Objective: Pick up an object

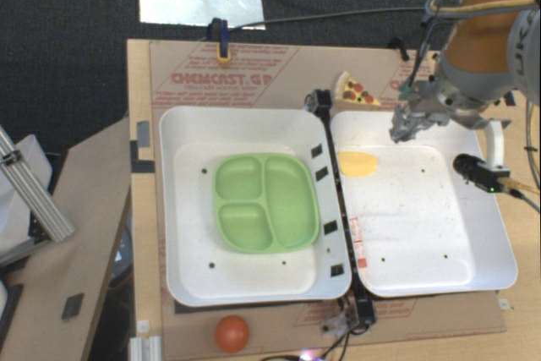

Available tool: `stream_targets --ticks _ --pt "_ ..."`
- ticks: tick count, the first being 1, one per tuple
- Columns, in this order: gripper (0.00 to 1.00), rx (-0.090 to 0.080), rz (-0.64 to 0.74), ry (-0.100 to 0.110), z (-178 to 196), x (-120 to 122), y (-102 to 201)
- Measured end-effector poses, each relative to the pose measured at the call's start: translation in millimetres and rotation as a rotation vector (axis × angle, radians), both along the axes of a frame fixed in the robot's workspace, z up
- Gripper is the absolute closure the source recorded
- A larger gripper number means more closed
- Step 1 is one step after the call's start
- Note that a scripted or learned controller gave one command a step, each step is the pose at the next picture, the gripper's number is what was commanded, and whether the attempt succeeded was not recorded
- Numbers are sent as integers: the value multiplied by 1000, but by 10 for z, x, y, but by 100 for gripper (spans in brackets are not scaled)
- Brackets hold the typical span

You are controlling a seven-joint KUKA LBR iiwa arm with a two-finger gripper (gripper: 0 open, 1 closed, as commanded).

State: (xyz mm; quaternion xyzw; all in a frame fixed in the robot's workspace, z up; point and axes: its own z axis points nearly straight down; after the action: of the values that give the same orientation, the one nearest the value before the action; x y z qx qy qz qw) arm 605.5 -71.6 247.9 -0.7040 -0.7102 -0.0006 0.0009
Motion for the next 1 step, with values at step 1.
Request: stream_targets --ticks 1 --pt "100 0 0 1 -153 -170 508"
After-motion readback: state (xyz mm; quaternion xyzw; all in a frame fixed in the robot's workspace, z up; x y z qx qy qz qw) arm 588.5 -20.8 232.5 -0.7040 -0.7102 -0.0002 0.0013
